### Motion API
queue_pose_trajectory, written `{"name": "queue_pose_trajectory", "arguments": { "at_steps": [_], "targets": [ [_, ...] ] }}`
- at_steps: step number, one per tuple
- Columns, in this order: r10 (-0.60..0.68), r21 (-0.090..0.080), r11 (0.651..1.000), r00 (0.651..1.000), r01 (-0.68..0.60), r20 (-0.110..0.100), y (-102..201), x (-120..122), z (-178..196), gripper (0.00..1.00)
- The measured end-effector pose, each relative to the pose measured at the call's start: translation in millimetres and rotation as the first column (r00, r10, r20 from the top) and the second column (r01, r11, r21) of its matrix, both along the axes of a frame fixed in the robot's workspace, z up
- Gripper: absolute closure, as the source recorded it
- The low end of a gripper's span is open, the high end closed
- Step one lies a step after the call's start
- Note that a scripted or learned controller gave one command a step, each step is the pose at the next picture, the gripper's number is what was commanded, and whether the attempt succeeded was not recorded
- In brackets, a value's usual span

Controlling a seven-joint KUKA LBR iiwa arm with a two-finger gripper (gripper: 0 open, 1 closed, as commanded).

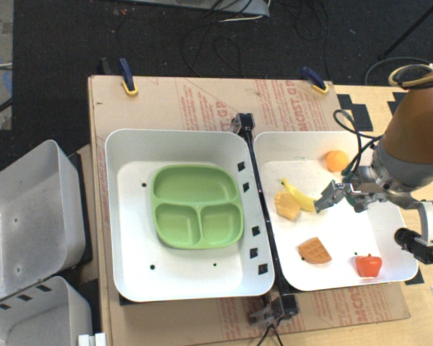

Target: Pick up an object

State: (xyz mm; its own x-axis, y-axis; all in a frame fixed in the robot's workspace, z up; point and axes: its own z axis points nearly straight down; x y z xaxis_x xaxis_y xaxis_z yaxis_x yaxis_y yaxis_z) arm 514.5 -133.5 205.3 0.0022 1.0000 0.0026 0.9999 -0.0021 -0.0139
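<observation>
**A:** In the camera view, where does the arm stand with respect to the things it could take?

**B:** The gripper (330, 195) hangs over the right bin (390, 276), its dark tip just beside the banana (297, 194) and the yellow block (287, 206) that touches the banana's lower end. Whether the pincer is wide or narrow cannot be told from this slant; nothing is seen held in it.

**A:** And the other candidates?

**B:** An orange (337, 161) sits near the bin's far wall, a tan wedge (315, 251) lies toward the near side, and a red pepper (369, 265) rests by the near right corner. All three are well apart from the tip. The green tray (198, 206) lies alone in the left bin (130, 265).

**A:** So how should the pick be done well?

**B:** The banana looks the likeliest target. Since it touches the block, the arm would do best to close across the banana's narrow body toward its free upper end, away from the block, so that the neighbour is not nudged or pinched along with it.
</observation>
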Motion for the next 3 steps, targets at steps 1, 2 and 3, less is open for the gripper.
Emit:
{"name": "queue_pose_trajectory", "arguments": {
  "at_steps": [1, 2, 3],
  "targets": [
    [0.003, -0.002, 1.0, 1.0, -0.003, 0.013, 0, 3, 6, 0.0],
    [0.0, -0.002, 1.0, 1.0, 0.0, 0.011, -9, 6, -47, 0.0],
    [-0.001, -0.001, 1.0, 1.0, 0.001, 0.01, -10, 6, -90, 0.0]
  ]
}}
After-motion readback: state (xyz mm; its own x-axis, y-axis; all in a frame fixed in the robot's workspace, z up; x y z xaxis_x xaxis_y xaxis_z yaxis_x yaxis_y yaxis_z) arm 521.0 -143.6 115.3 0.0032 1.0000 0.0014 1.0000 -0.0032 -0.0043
